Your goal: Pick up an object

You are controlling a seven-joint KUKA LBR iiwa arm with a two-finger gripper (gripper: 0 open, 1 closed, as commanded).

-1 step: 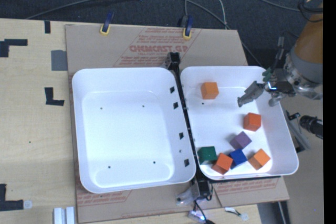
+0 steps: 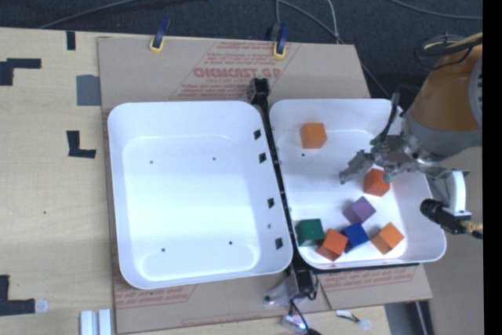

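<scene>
Orange-red cube just below pincer

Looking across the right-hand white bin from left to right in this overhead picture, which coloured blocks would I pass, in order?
Green block → orange block near the far wall → orange block at the near wall → blue block → purple block → red-orange block by the gripper → orange block nearest the right wall.

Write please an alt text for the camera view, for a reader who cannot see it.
The gripper hangs over the right bin, next to a red-orange block. That bin also holds orange, purple, green and blue blocks.
</scene>
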